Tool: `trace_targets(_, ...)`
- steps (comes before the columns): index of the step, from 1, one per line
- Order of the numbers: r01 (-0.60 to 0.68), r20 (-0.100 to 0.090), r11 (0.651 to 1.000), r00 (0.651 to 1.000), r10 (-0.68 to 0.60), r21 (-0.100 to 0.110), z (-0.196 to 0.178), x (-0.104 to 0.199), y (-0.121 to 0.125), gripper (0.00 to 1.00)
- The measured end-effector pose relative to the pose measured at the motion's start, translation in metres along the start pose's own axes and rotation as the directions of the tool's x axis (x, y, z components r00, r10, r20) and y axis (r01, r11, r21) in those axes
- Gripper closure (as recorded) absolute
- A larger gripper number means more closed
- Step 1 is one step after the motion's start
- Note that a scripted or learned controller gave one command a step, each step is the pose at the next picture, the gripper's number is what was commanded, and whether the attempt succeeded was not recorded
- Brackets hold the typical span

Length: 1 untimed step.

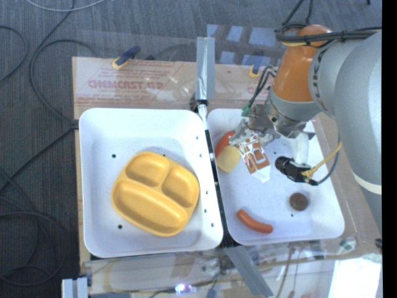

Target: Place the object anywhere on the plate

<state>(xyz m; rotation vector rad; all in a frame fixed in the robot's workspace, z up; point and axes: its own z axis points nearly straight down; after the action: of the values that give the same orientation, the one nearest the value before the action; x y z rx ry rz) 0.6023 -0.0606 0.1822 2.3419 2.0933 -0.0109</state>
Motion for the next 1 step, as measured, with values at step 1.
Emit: trace_targets(1, 0.131, -0.003, 0.991, 0.991, -0.131, 0.000, 0.0000, 0.0611, -0.0364, 1.00)
